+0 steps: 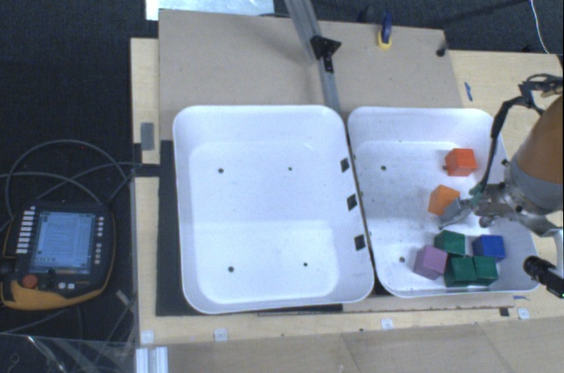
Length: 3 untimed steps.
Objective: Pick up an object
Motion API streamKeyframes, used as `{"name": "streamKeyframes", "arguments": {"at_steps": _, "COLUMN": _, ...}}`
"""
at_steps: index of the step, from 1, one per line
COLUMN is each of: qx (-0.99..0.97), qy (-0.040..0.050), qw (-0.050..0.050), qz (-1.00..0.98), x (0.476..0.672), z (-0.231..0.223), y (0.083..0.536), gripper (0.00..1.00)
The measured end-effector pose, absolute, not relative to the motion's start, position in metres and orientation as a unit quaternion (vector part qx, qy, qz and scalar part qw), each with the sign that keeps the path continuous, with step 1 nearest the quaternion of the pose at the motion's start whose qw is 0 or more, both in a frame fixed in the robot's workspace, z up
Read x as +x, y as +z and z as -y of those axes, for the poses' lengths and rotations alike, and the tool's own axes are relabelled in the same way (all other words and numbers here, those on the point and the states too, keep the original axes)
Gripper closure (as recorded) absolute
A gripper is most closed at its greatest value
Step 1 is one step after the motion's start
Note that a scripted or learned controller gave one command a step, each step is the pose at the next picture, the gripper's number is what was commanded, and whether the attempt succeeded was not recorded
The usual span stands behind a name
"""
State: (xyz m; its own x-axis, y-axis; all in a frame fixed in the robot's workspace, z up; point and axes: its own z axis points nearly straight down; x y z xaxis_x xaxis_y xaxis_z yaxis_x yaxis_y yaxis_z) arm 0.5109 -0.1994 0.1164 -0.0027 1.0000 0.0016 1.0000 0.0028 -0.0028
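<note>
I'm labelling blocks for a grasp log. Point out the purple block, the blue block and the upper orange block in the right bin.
purple block (431, 261), camera view, top face.
blue block (490, 247), camera view, top face.
upper orange block (460, 160), camera view, top face.

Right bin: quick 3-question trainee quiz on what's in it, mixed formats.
1. True or false: the gripper is over the left bin.
2. Which block lies nearest the bench's far edge? A) purple block B) blue block C) the orange block by the right bin's far wall
3. Fill in: the block nearest the gripper is ____.

Key: 1 false, it is over the right bin. 2 C. 3 orange, the second orange block.
</note>
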Motion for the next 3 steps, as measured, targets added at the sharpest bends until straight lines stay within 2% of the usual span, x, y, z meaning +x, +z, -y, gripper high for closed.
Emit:
{"name": "streamKeyframes", "arguments": {"at_steps": 1, "qx": -0.705, "qy": -0.0013, "qw": -0.002, "qz": 0.709, "x": 0.513, "z": 0.201, "y": 0.13, "gripper": 1.0}}
{"name": "streamKeyframes", "arguments": {"at_steps": 3, "qx": -0.705, "qy": -0.0018, "qw": -0.004, "qz": 0.709, "x": 0.516, "z": 0.201, "y": 0.217, "gripper": 1.0}}
